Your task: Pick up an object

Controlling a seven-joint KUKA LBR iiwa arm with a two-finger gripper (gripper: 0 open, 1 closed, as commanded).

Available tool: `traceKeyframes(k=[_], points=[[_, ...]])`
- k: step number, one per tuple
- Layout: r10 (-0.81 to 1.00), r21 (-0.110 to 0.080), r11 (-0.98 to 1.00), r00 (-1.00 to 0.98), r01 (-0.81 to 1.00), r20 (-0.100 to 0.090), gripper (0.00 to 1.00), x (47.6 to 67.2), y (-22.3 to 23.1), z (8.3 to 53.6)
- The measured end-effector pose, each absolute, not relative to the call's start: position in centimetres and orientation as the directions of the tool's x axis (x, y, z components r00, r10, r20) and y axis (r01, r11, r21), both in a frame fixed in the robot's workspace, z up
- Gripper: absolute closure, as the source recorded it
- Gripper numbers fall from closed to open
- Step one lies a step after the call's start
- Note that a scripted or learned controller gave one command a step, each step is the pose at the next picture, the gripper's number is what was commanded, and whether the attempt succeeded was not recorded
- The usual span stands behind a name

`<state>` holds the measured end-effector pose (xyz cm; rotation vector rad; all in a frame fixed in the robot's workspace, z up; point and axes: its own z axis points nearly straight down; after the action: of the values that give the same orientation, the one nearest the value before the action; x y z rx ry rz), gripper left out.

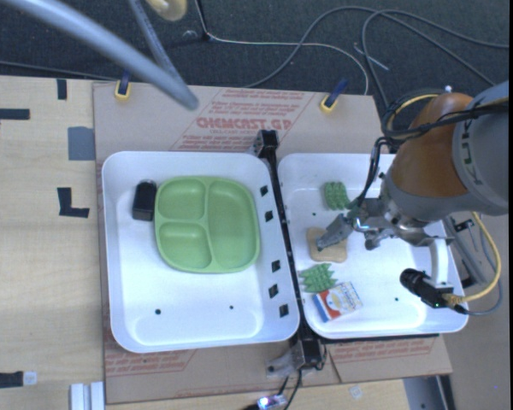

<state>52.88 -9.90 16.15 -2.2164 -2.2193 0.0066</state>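
Nearest, red-and-white packet is lying untouched below gripper, fingers spreading over tan block; nothing lifted yet

Both white bins: left bin and right bin look like smooth plastic, slight sheen. Green divided tray smooth matt plastic. Brown sheet under the bins looks like matt cardboard, red print. Bench pale wood-grain finish. Arm's orange band glossy. Hand dull grey metal.
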Motion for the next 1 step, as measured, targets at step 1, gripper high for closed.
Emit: traceKeyframes(k=[1], points=[[1.000,-0.007,0.001,-0.001,1.000,0.001,0.00,52.95,-9.76,11.74]])
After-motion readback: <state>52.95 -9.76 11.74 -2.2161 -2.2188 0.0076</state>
